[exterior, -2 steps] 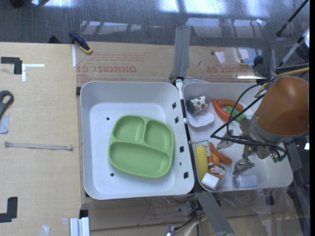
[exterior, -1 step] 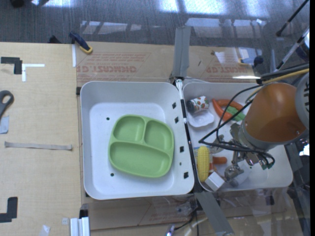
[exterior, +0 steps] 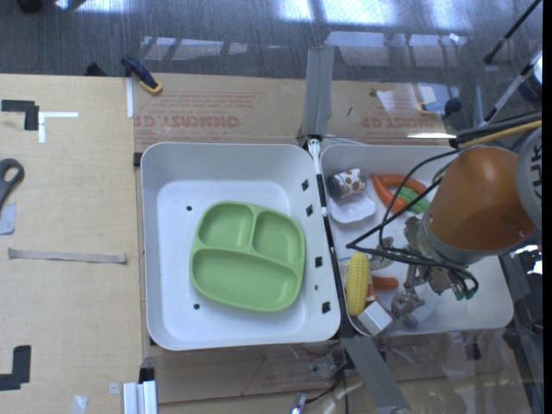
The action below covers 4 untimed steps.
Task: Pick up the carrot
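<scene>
Orange tapered carrot point(exterior: 398, 185): far corner, right bin.
Metal two-finger gripper point(exterior: 405, 303): jaw state unclear.
Risk: yellow corn cob point(exterior: 357, 283) nearer; wrong grab likely.

Right bin point(exterior: 483, 317): contains the gripper point(exterior: 407, 300), hanging low near the bin's front wall. Just to the gripper's left, a corn cob point(exterior: 357, 283) lies lengthwise against the wall shared with the left bin point(exterior: 155, 257). A small block point(exterior: 373, 319) sits at the gripper's front left, touching the cob's near end. Behind the gripper, toward the bin's rear, lies the carrot point(exterior: 395, 187), with a cup point(exterior: 348, 182) to its left, resting on a small dish point(exterior: 354, 210). Far left of the gripper, in the left bin, a divided plate point(exterior: 250, 256) lies at centre. Both bins rest on the desk point(exterior: 69, 300).
</scene>
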### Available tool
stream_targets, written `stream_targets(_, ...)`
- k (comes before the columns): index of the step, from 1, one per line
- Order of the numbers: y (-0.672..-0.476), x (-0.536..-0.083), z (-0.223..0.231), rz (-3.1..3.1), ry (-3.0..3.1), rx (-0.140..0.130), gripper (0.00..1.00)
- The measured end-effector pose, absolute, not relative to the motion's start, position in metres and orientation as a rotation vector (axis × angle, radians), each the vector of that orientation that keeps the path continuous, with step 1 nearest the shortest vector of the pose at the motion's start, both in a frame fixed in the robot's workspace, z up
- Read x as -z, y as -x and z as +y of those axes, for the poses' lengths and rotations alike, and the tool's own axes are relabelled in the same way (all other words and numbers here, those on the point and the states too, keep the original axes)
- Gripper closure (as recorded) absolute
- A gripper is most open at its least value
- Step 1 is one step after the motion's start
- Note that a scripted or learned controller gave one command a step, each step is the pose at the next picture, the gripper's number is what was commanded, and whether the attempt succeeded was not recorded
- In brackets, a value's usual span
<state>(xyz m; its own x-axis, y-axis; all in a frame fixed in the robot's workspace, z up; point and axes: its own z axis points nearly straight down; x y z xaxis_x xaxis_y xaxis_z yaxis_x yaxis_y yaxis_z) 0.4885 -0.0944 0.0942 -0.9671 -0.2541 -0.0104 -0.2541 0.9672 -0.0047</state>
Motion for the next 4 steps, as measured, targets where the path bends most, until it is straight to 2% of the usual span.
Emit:
stream_targets(3, -0.481, -0.093, -0.096, 3.131, -0.139, 0.002, 0.0)
stream_targets(4, -0.48, -0.207, -0.131, 3.123, 0.263, 0.003, 0.0)
